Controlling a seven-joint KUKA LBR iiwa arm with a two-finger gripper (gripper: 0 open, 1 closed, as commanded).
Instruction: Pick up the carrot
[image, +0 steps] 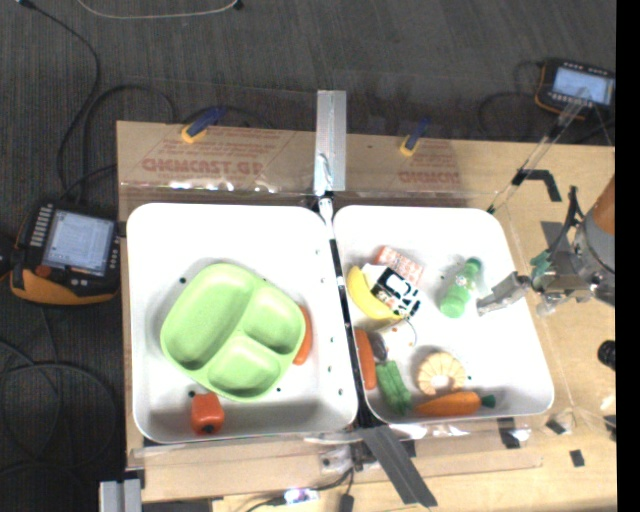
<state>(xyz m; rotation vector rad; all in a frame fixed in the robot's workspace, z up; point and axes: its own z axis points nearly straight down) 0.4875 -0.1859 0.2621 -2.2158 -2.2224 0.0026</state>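
Presently, right bin — carrot lying flat along the near wall, green stalk end to the right, touching a round cut-fruit piece just behind it and a dark green vegetable at its left. Further back: banana, green bottle. Left bin — green divided plate, orange block near its front. Claw over the right bin's right edge, nothing visibly between its fingers; how far open, cannot tell.

carrot orange | plate lime green | bottle green | banana yellow
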